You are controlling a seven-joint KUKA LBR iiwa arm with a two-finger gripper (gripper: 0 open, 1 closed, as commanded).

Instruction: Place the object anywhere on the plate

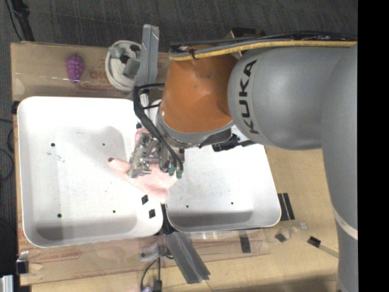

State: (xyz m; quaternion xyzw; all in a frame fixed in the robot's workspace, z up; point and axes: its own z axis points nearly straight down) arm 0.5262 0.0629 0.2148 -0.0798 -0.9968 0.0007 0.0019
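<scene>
Claw hovering low at the left bin's right edge, right over the pale pink plate. No telling what it carries, if anything; its long axis is anyone's guess. Best play: centre over the plate, descend gently before letting go.

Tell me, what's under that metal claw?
Under the claw lies something pale pink, spread across the left bin's right edge toward the right bin. The claw covers its top part, so I can't tell what it is.
</scene>
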